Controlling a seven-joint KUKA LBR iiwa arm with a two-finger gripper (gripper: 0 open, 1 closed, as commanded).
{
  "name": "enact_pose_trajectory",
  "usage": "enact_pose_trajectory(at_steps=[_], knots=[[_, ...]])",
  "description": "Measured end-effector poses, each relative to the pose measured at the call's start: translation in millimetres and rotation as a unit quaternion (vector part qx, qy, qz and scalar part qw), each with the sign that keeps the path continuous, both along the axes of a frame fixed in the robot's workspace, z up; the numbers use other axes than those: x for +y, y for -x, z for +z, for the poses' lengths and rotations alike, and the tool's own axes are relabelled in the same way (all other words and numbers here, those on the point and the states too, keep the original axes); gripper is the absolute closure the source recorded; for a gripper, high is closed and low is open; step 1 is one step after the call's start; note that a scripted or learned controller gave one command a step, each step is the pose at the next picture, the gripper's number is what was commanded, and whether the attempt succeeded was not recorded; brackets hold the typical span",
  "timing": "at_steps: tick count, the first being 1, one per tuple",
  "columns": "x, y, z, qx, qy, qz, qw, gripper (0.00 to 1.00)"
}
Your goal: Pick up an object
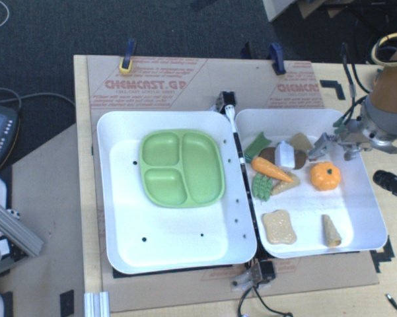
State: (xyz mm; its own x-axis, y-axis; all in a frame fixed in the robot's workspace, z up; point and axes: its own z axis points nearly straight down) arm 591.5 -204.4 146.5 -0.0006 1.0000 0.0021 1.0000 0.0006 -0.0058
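a: green divided plate [183, 168] sits alone in the left bin [119, 243], near its middle. nothing else in there worth a grasp.

b: right bin [370, 210] has the clutter then?

a: yes. going left to right: green leafy piece [256, 145], carrot [272, 170] lying across a dark green bit [261, 187], a white block [285, 154] on something brown, bread slice [278, 227] near the front, small orange pumpkin [325, 176], tan wedge [330, 230] at the front right.

b: gripper?

a: gripper [335, 144] hangs over the right bin's far side, just beyond the pumpkin, apart from it. fingers look spread, nothing between them.

b: target?

a: my guess is the pumpkin. it's nearest and stands clear of the carrot pile.

b: advice?

a: centre over it before descending, straddle the widest part, close low. it's round, so an off-centre pinch will likely squirt it out. bread and wedge lie flat, harder to get under.
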Motion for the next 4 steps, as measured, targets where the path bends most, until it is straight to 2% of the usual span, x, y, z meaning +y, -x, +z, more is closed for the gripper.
enact_pose_trajectory(at_steps=[1, 2, 3, 4], knots=[[-2.2, 0.1, -43.4, 0.0, 0.0001, 0.0, 1.0, 0.0], [-1.5, 0.2, -62.7, -0.001, 0.0006, 0.0, 1.0, 0.0], [-1.6, -0.7, -50.7, -0.003, 0.0009, 0.0, 1.0, 1.0], [0.0, -7.9, 11.3, -0.006, 0.0025, 0.0, 1.0, 1.0]])
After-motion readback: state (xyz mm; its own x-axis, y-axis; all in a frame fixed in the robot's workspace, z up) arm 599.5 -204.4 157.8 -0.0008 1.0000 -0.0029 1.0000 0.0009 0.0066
